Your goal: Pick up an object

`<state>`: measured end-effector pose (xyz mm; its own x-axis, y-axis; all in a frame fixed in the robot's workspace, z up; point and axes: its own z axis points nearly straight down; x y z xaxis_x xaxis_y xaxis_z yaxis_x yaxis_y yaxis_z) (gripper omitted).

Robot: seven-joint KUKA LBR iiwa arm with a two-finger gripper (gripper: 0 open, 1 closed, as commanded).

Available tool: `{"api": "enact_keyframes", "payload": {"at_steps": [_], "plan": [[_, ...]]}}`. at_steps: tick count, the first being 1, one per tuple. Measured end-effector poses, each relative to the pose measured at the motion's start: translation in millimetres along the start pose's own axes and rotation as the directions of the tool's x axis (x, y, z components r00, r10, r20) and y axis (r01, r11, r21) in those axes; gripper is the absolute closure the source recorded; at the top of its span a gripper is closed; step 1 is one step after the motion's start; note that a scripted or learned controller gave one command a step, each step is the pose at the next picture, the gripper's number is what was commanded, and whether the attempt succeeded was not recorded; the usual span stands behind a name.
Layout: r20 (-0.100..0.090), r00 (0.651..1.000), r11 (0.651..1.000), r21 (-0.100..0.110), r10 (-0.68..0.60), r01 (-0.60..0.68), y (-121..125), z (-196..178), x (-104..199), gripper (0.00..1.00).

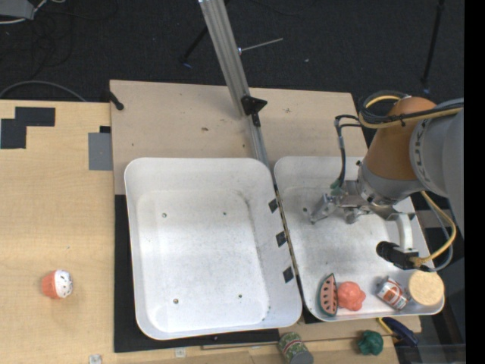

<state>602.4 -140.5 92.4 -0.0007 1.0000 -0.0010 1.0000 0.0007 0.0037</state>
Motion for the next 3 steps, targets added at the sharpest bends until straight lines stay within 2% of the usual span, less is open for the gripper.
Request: {"api": "enact_keyframes", "payload": {"at_steps": [1,3], "plan": [[-0.001,1.0,1.0,0.005,0.005,-0.005,-1.8,-9.0,-1.1,1.0],[0.0,1.0,1.0,0.0,0.0,0.0,13.8,-119.8,3.7,1.0]]}}
